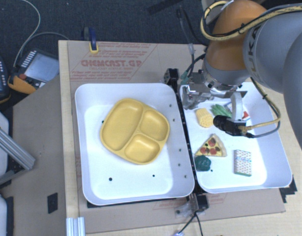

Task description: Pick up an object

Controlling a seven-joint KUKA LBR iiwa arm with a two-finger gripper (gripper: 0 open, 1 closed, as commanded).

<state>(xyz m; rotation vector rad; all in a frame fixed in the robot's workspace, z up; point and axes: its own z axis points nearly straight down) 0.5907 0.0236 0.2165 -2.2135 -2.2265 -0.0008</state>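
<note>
While the gripper (pixel 210 98) hangs low just above the yellow corn piece (pixel 204 117), I cannot tell how it is set. Just below the corn lie a pizza slice (pixel 211 147), a dark green piece (pixel 202 163) and a patterned box (pixel 242 162), likely spaced for easy grabs.

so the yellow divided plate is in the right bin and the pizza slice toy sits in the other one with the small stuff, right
Not quite. The camera view shows the yellow divided plate lying in the left bin, not the right one. The rest holds: the pizza slice toy sits in the other bin, the right bin, among the small items.
</note>
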